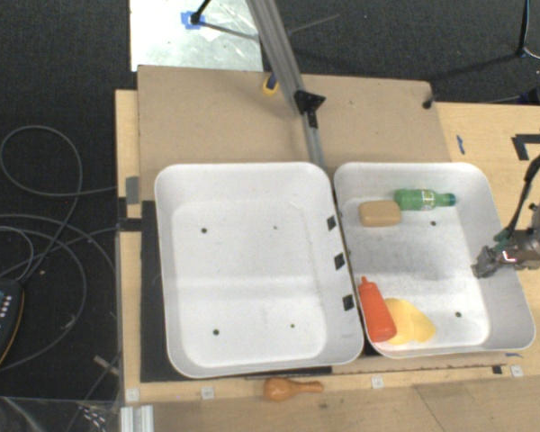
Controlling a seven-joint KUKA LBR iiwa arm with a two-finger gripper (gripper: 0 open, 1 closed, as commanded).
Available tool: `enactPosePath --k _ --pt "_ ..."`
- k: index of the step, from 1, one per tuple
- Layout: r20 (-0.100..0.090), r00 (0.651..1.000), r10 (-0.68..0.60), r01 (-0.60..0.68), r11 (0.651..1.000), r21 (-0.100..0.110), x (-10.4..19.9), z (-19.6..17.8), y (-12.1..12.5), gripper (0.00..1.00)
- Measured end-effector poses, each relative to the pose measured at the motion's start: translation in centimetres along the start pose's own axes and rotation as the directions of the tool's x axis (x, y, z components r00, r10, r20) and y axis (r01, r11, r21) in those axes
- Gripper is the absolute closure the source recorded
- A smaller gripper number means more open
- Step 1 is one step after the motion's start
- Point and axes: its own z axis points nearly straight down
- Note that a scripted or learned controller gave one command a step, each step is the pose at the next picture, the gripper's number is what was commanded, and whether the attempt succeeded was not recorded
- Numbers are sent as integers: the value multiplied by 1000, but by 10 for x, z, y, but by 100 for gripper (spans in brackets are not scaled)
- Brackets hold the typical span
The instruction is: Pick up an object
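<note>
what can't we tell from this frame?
- Gripper: at the right bin's right rim, too small and blurred to read its state.
- Arm: cut off by the frame's right edge.
- Yellow item: partly covered by the red bottle; shape unclear.
- Green bottle: label too small.

Left bin [252, 268]: bare floor, open to reach from above.
Right bin [450, 282]: centre and 3 o'clock side free.
12 o'clock obstacles: green bottle [423, 199] just beside tan block [379, 213].
7 o'clock obstacles: red bottle [376, 310] touching yellow object [411, 322].
End effector [491, 261]: over the 3 o'clock rim.
</note>
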Motion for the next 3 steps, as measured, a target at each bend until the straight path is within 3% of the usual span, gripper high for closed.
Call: enactPosePath --k 1,2,3 --pt "0 1000 -1 1 1000 -1 -1 -62 -4 100" --pt "-1 1000 -1 1 1000 2 -1 -89 -2 100" --pt "-5 1000 -7 7 1000 6 53 -76 10 100"
